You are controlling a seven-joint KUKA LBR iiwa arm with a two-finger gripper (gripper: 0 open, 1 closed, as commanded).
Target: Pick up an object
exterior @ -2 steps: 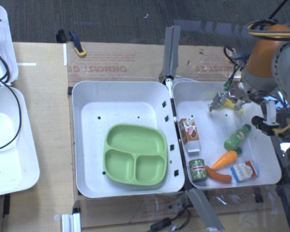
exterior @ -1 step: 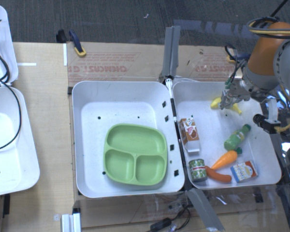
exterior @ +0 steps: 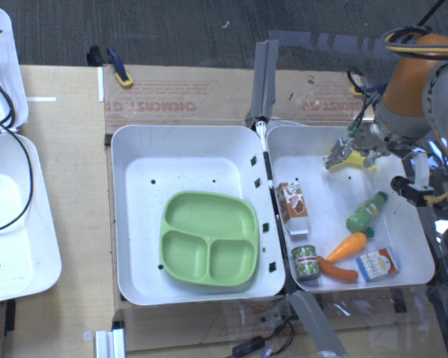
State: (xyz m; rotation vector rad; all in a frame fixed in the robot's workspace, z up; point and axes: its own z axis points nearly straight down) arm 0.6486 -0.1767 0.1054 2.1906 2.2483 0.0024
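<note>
The right bin (exterior: pixel 403 274) holds several toy items: a brown and white carton (exterior: pixel 293 203), a green bottle (exterior: pixel 366 211), an orange carrot (exterior: pixel 349 246), a reddish sausage (exterior: pixel 337 270), a small green jar (exterior: pixel 305 262) and a blue and orange packet (exterior: pixel 376 264). My gripper (exterior: pixel 356 154) hangs over the bin's far part, below the orange-banded wrist (exterior: pixel 414 80). A yellow object (exterior: pixel 342 159) lies right at the gripper's tip, partly hidden by it. I cannot tell whether it is held or only touched.
The left bin (exterior: pixel 134 200) holds a green divided plate (exterior: pixel 209 239). A grey divider post (exterior: pixel 265 80) stands behind the two bins. White trays with black cables (exterior: pixel 7 200) sit at the far left. A blue and yellow clamp (exterior: pixel 118 67) lies on the bench's back edge.
</note>
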